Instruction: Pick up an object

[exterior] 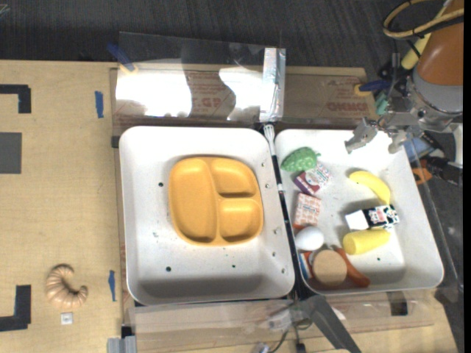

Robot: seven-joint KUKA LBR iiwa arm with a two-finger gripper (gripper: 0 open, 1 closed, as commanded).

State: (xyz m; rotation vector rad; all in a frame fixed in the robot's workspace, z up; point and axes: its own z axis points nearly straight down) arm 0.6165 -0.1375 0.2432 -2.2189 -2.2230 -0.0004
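Hand [377, 137] spread empty above banana [370, 184], packet [307, 211] print unreadable

- One fixed camera is looking down at a slant over both white bins [140, 197].
- I am reaching in from its right.

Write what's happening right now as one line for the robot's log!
end effector: open, above right bin's back edge | holding: nothing | nearest: banana | left bin: yellow tray

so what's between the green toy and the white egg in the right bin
In the camera view, two small printed packets lie between the green toy and the white egg.
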